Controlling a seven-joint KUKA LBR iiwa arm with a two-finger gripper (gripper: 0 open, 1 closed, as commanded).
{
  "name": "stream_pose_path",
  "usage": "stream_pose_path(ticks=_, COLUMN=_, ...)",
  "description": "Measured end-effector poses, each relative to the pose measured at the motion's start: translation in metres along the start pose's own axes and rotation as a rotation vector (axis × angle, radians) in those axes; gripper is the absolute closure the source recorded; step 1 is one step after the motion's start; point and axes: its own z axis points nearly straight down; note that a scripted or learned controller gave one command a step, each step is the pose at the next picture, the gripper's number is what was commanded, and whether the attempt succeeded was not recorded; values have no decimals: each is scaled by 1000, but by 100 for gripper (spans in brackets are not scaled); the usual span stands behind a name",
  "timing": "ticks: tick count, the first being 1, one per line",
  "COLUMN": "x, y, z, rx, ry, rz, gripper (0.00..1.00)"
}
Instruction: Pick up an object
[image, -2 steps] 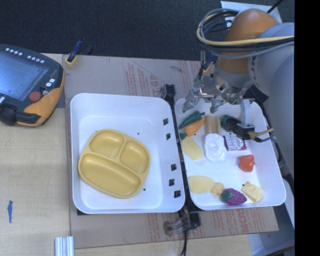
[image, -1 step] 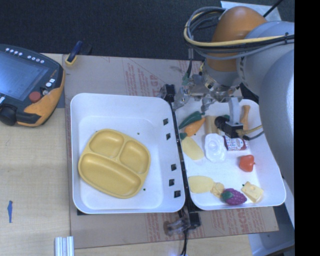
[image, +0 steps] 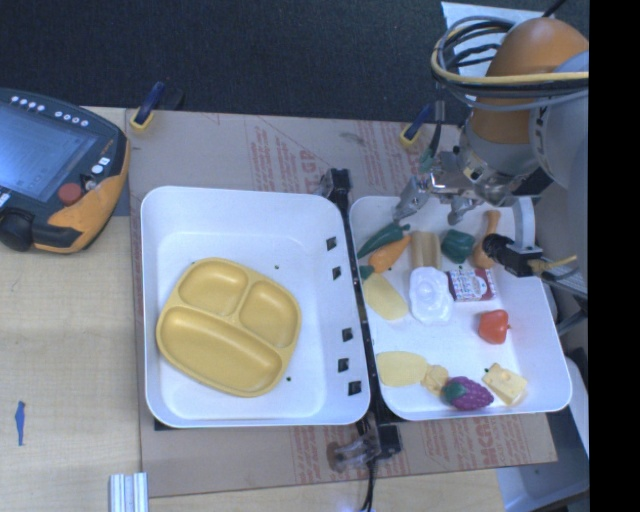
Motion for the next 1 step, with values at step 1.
stream_pose_path(ticks=1, x=16, y=0, z=0, rx=4, ry=3, rz=-7, gripper=0)
